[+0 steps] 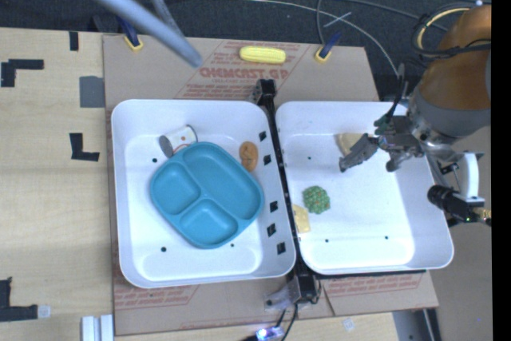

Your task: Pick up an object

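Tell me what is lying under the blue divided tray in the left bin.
The blue divided tray rests on the left bin floor. A white cup lies at its upper left edge, partly tucked beneath. Anything under the tray's middle is covered.

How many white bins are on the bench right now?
2. The left bin holds the blue tray; the right bin sits beside it, under the gripper.

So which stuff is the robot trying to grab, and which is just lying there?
For the job:
gripper
green ball
pale lump
yellowish piece

Just lying about:
blue tray
brown piece
small cup
yellow thing on the cardboard
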`<state>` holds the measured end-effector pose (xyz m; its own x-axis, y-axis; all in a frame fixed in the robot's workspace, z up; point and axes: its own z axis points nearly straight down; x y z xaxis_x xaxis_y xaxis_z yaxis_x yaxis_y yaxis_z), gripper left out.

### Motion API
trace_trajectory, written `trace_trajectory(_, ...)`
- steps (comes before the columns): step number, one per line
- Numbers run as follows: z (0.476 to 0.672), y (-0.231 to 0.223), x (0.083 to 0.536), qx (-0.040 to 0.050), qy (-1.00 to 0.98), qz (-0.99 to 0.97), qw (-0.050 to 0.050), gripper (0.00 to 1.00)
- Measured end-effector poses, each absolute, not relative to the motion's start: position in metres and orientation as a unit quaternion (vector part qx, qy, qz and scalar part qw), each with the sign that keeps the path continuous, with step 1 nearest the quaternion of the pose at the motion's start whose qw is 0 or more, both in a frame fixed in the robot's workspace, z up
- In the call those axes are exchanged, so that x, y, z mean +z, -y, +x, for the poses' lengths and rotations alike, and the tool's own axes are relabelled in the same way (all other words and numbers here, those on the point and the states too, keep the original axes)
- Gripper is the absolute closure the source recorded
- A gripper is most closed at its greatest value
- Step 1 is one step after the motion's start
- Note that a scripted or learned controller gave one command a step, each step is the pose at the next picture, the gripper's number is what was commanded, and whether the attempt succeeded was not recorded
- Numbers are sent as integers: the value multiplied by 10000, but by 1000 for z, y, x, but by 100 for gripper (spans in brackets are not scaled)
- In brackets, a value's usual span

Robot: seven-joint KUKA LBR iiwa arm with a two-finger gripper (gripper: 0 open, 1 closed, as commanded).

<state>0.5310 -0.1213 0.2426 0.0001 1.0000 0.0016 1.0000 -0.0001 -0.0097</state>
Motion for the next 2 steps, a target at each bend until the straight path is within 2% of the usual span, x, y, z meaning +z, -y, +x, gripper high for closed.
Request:
trace_trajectory(1, 533, 121, 246, 5, 7077, -7066, 7, 0)
trace_trajectory(2, 526, 112, 192, 21, 7076, -7067, 27, 0)
